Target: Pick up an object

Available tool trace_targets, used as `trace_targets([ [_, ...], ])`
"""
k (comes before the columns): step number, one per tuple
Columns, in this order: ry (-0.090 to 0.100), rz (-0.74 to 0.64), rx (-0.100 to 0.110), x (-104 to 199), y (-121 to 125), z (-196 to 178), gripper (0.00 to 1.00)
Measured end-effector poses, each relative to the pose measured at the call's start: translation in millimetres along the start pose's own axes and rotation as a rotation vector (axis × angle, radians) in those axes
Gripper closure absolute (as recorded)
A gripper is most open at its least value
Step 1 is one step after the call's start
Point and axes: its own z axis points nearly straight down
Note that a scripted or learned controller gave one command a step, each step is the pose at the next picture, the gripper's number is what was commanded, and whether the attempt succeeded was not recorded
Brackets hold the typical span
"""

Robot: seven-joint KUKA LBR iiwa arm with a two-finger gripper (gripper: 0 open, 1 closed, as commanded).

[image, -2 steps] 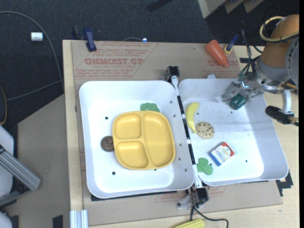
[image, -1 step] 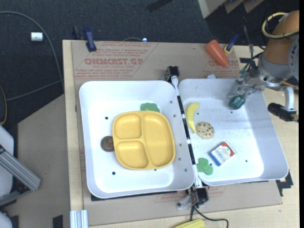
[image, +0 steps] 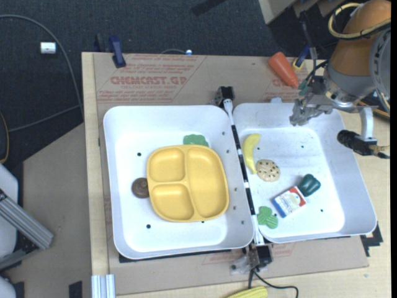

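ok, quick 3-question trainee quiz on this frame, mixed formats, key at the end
1. True or false: the yellow divided tray lies in the left bin.
2. What lies nearest the banana in the right bin? A) cookie B) teal object C) small carton
3. Fill in: the gripper sits over the right bin's ____ edge (far/near).

Key: 1 true; 2 A; 3 far.

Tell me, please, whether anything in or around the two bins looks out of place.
An orange carrot-like toy lies on the board outside the bins, behind the right bin. In the left bin, the yellow tray partly covers a green item and brown disc.
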Motion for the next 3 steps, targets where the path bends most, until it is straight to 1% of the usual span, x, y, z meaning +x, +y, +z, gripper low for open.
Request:
trace_targets([
  [1, -0.001, 0.001, 0.002, -0.9, -0.9, 1.1, 0.0],
  [2, -0.001, 0.003, 0.003, -1.3, -69.7, 56.3, 0.0],
  [3, -0.003, 0.001, -0.002, -24.3, 7.5, 13.9, 0.0],
])
